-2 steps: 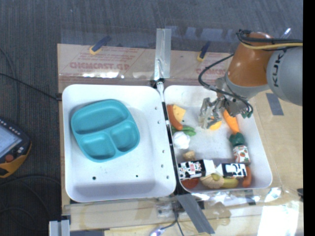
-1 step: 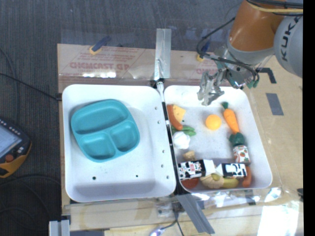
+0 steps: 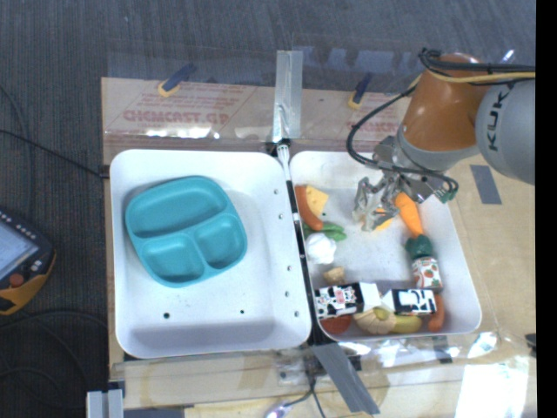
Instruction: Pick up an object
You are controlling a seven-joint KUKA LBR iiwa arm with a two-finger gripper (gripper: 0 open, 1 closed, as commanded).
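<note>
The jaws of the gripper (image 3: 376, 205) stand apart in the upper part of the right bin (image 3: 466, 273), with nothing visibly held between them. An orange carrot (image 3: 409, 213) lies just beside them on the right; whether they touch is unclear. Open floor lies below the gripper, toward the bin's centre. Objects crowd the edges: a cheese wedge (image 3: 313, 203) and white ball (image 3: 321, 248) along the left wall, a small bottle (image 3: 424, 264) at right, cow-patterned cartons (image 3: 339, 300) along the bottom. The left bin (image 3: 139, 320) carries a teal divided plate (image 3: 184, 229). Items in the lower corner overlap and are hard to identify.
</note>
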